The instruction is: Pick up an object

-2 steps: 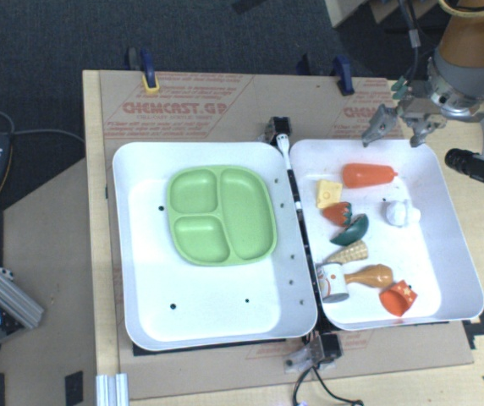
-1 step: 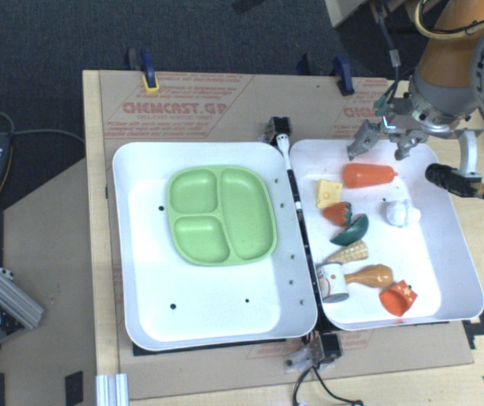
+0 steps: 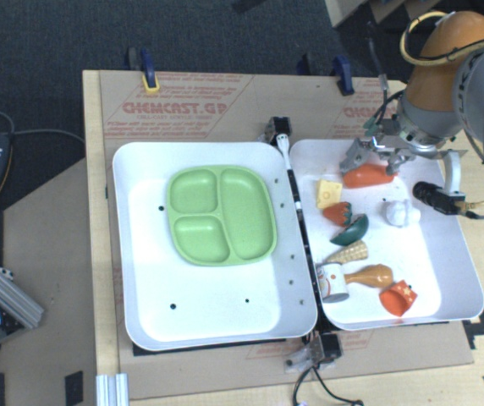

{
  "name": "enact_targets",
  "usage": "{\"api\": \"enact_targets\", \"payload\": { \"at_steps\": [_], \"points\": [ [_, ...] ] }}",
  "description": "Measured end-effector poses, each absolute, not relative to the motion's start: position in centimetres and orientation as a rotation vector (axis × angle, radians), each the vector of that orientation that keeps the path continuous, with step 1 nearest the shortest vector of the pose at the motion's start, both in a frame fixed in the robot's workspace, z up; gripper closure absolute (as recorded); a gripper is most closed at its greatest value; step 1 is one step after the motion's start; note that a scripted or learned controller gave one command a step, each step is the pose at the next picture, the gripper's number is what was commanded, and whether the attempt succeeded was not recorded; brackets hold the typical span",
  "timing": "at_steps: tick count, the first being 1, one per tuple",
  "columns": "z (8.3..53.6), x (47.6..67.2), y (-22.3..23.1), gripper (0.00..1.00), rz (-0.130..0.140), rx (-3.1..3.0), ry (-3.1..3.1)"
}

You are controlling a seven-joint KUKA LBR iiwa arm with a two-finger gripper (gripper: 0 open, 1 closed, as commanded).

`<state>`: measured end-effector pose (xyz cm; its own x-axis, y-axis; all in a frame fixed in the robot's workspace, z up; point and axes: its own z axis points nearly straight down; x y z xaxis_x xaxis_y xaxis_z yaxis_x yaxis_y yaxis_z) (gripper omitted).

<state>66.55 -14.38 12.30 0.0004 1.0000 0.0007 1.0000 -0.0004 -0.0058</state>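
Note:
My gripper (image 3: pixel 375 161) hangs over the far part of the right bin (image 3: pixel 453 252), open, its fingers spread to either side of an orange-red carrot-like piece (image 3: pixel 369 177). That piece lies on the bin floor right under the fingertips, and I cannot tell whether they touch it. Closer to me in the same bin lie a yellow cheese wedge (image 3: pixel 329 194), a red piece (image 3: pixel 338 213), a dark green piece (image 3: pixel 354 227), a waffle cone (image 3: pixel 349 253), a small can (image 3: pixel 331 282), a brown drumstick (image 3: pixel 371 275), a red-orange piece (image 3: pixel 397 298) and a white lump (image 3: pixel 397 213).
The left bin (image 3: pixel 140 294) holds a light green divided plate (image 3: pixel 222 214). A raised divider (image 3: pixel 297 218) runs between the two bins. The arm comes in from the upper right, and a black cable fitting (image 3: pixel 432 196) sticks out beside the white lump.

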Motion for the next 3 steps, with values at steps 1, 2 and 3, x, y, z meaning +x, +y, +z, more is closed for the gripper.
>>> {"api": "enact_targets", "payload": {
  "at_steps": [1,2,3],
  "points": [
    [10.6,67.1,-14.6,0.00,-0.012,-2.234,-2.235],
    [11.8,67.3,-14.6,1.00,-0.020,-2.237,-2.243],
    [18.1,67.1,-14.1,1.00,-0.008,-2.226,-2.228]
  ]
}}
